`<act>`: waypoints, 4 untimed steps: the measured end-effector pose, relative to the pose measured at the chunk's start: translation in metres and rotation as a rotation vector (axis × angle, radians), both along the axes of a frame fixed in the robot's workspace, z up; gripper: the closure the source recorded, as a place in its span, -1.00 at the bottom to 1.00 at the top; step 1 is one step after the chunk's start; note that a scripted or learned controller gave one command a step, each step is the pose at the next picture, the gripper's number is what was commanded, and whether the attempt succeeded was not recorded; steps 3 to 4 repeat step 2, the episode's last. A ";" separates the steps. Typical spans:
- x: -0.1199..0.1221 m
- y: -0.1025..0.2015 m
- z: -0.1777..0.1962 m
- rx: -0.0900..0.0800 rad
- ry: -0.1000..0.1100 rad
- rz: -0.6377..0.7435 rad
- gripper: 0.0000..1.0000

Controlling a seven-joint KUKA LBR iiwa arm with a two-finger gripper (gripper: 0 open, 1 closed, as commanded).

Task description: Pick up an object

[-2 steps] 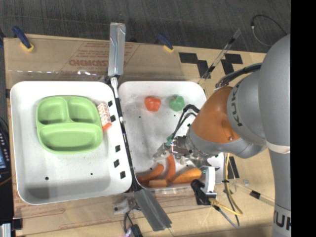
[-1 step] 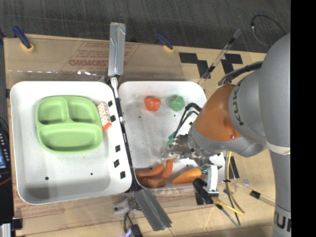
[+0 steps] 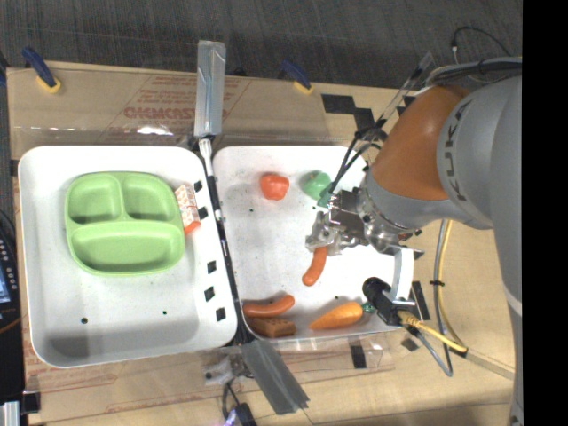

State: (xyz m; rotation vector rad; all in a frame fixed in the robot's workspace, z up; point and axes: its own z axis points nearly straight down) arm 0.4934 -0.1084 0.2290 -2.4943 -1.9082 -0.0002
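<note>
My gripper hovers over the middle of the right bin, its tip right at the upper end of a small orange sausage-shaped piece that lies slanted just below it. I cannot see whether the piece is between its tips. A red tomato-like object and a green object lie toward the back of the bin, the green one close beside the gripper's body. Along the front wall rest a reddish sausage, a brown piece and an orange carrot.
The left bin holds a green divided tray, with a small patterned packet and an orange bit at its right edge. A ridge with black marks separates the bins. The arm covers the right bin's right side.
</note>
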 end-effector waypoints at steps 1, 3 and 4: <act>-0.016 0.054 -0.020 0.000 0.005 -0.109 1.00; 0.035 0.031 0.011 -0.001 0.002 0.200 1.00; 0.035 0.031 0.011 -0.001 0.002 0.200 1.00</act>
